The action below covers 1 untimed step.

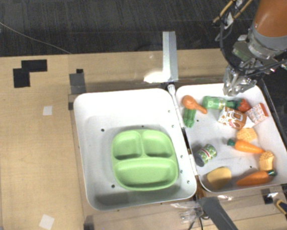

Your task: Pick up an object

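My gripper (234,89) hangs over the far part of the right bin (283,146), just above a green bottle (214,102) lying on its side. Nothing shows between its fingers. Close by lie an orange drumstick-shaped toy (193,104), a second green bottle (189,116), a red and white packet (232,119) and a small red and white carton (258,112). Nearer the front are a green can (206,154), a carrot (246,146), a yellow potato-like piece (219,175) and another carrot (254,178).
The left bin (90,117) holds a green divided tray (144,159). A metal post (169,56) stands behind the wall between the bins. Wooden bench surface spreads out to the left.
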Motion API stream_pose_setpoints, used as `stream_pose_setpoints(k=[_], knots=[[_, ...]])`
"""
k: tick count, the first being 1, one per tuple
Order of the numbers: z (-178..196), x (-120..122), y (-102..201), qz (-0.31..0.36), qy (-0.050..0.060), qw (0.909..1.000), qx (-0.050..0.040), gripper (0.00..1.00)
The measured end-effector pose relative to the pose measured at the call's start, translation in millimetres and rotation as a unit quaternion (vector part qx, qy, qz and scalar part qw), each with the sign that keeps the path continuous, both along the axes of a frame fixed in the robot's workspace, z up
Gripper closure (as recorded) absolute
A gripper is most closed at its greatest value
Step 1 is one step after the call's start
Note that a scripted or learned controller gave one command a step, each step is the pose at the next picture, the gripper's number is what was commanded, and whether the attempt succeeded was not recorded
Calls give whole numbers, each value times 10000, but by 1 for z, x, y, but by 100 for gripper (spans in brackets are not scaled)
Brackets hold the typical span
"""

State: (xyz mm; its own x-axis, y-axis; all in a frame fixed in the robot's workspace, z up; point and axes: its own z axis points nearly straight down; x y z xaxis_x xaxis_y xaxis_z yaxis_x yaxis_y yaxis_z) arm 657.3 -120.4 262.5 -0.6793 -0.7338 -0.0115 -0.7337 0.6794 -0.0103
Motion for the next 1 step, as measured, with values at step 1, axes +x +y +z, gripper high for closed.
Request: stream_pose_setpoints(k=[1], knots=[[2,-1,67,-537,28,9985,20,100]])
